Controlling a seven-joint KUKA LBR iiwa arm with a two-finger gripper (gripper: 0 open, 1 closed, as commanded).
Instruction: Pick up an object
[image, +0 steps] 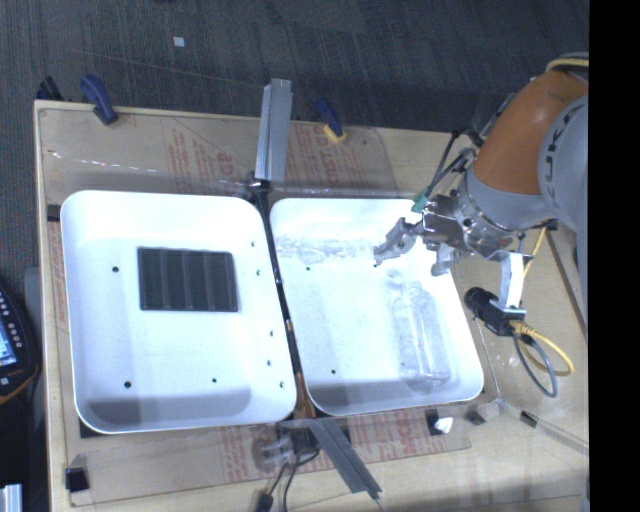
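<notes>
Two shallow white bins sit on the bench, and in the right bin (330, 380) a clear plastic bottle (418, 335) lies just below the empty, spread two-finger gripper (412, 250), which should straddle its body squarely before closing

On the worktop (150, 150) two bins sit side by side. A ribbed pad (188, 280) lies in the left bin (90, 390); a clear bottle (420, 335) lies in the right bin (330, 390), beneath the claw (412, 250).
</notes>
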